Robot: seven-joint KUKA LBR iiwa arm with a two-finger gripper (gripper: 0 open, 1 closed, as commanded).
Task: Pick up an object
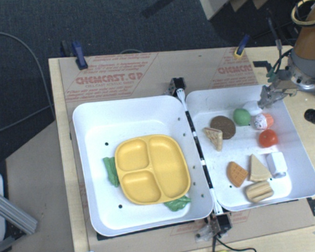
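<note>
1. Task items: small toy foods in the right bin (299,154). Green ball (242,116) at the far side, beside a brown round disc (223,127); white-and-pink piece (262,121) just right of the ball; red ball (267,138) directly nearer the camera.
2. Further pieces: tan wedge (215,138) near the centre divider; orange waffle-like biscuit (237,174), pale triangular wedge (257,168), white block (277,164) and tan bread-like roll (259,191) along the near side.
3. Pincer (267,97) positioned over the far right part of the right bin, just above the white-and-pink piece; open or clenched: cannot tell. Nothing seen grasped.
4. Left bin (89,156): yellow three-compartment tray (151,168), overlapping two green leafy pieces, one at its left edge (111,171), one at its near edge (178,204).
5. Surroundings: both bins on a cardboard sheet (114,74) laid on the counter (41,177), held by blue clamps (78,54) at the far edge.
6. Writing: red print on the cardboard, roughly "CHEMCAST GP", repeated; smaller lines illegible.
</note>
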